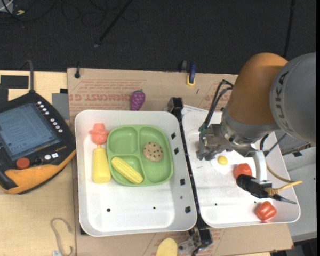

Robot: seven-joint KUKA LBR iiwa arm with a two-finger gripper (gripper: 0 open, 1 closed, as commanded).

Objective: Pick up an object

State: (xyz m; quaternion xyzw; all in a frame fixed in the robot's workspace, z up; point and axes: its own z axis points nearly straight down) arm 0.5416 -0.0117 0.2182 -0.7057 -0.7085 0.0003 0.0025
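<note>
Fried-egg toy [222,160] flat in right bin [224,209]; red toy [243,169] just beside.

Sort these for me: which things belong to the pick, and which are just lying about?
Belong to the job: gripper, right bin, egg, upper red piece, lower red piece, left bin, green plate, cookie, corn, yellow bottle, pink toy.
Lying about, outside the bins: control pad, purple grapes, yellow lump, clamp, wire hook.

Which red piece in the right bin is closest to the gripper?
The upper red piece, right of the fried egg; the lower red piece lies near the front corner.
</note>
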